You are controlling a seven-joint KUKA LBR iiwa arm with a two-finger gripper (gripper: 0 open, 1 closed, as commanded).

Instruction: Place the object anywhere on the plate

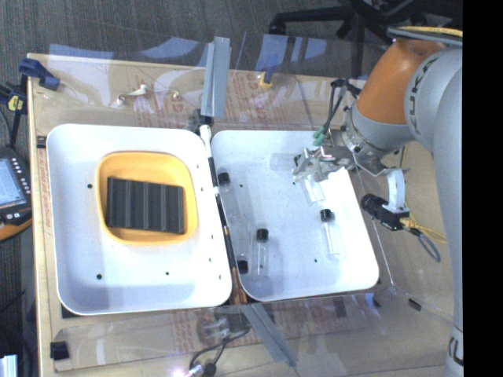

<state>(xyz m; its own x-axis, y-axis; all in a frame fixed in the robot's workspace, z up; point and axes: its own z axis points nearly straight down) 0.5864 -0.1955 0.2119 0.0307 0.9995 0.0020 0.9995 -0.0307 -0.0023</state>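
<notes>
I'm looking down on a wooden bench (118,344) on grey carpet, with two shallow white bins side by side. Nearest me in the right bin (357,269) lie clear vials with black caps: one (261,250) near the bin's left-middle with its cap pointing far, another (330,232) further right, also with its cap at the far end. A third vial (228,195) lies along the bin's left wall. In the left bin (71,281) sits the yellow plate (145,167), a rounded rectangle with a dark ribbed insert (147,205) lying on it.

Further back, the gripper (313,167) hangs over the far-middle part of the right bin, the grey arm (440,132) with its orange band (389,81) reaching in from the right. Another clear vial (314,188) lies just at the near side of the gripper; I cannot tell if it is touching the tips. I cannot tell whether the jaws are spread or pressed together.

Beyond the bench, a black office chair base (354,6) stands on the carpet.
</notes>
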